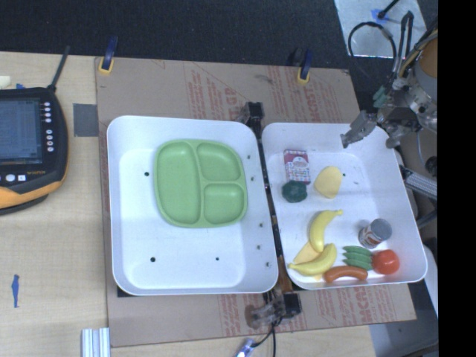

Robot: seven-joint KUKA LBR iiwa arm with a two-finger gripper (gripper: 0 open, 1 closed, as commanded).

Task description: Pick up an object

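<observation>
Nearest the lens, at the right bin's (413, 222) front edge: red sausage (345, 274), tomato (385, 262) just beside it, green pepper-like piece (358, 256) touching both; crowded together, probably awkward for a clean two-finger grasp

Beside these: two bananas (321, 245), one lying along the front wall, the other angled up toward the bin's middle, touching at their lower ends

Small can (375, 232), tipped on its side, near the right wall, apart from the bananas

Farther back, in a loose cluster: lemon (328, 182), dark green round item (294, 192), small red-and-white carton (297, 165); carton and green item touching or nearly so, lemon slightly apart, likely the easiest candidate

Left bin (119, 222): green divided plate (200, 182) lying flat, compartments bare; seemingly a drop target

Pincer (358, 132): hovering above the right bin's back corner, well apart from every item, nothing between its fingers; spread or clenched, cannot tell from this angle

Tabletop (44, 259) extras: handheld control pendant (26, 151) at far left, clamps pinning the cardboard sheet (186, 80) so the bins stay put

Task status, judged: no item yet lifted; all candidates resting in the right bin
</observation>
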